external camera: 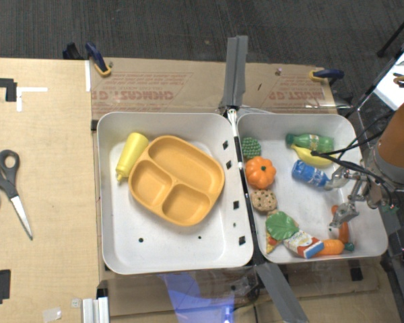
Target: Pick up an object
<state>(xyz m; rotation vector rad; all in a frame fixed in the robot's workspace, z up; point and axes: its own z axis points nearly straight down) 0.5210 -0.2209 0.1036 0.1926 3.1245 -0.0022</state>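
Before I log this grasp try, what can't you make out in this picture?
- Tool: too small and cluttered by cables in the camera view to tell open from shut, or whether it holds anything.
- Yellow bottle: partly covered by the orange tray.
- Carrot: partly behind the tool.

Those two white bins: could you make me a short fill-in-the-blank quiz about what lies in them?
1. The yellow divided plastic tray has ___ compartments.
2. The yellow plastic bottle lies in the ___ bin.
3. The small orange toy pumpkin lies in the ___ bin.
4. The metal gripper is above the ___ bin.

Missing words: three; left; right; right.
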